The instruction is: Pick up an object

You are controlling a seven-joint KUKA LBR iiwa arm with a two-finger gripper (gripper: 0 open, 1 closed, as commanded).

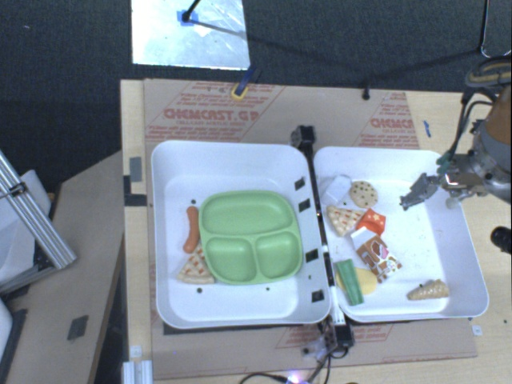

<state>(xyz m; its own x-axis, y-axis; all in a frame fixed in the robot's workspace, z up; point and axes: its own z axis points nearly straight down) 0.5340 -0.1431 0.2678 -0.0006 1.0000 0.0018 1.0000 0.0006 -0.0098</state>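
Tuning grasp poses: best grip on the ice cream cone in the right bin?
Probably from straight above, pinching across the narrow width of the ice cream cone near its middle. It lies flat, long axis roughly left-right, apart from the other toys, with bare bin floor on its open sides. The pincer hangs above that bin's upper right part.

Even, fairly bright overhead light. White bins near overexposed; foil sheet, upper left, glares. Shadows soft, faint. Slightly grainy, soft focus.
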